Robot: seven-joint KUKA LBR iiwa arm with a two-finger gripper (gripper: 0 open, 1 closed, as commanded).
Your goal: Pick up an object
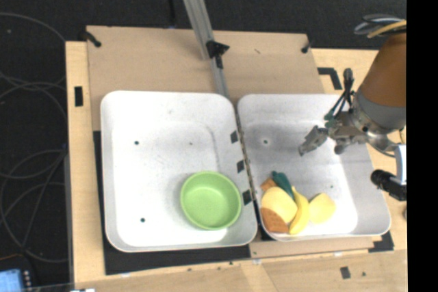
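Right of centre, gripper [321, 139] hovers w/ fingers prob. apart, holding nothing; yellow pile [295, 208] lies below-left, toward lower frame edge.

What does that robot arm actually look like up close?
The arm is a thick rounded tube, orange where it shows, with a grey collar beneath. Dark cables run down beside it to a small grey metal gripper with thin fingers.
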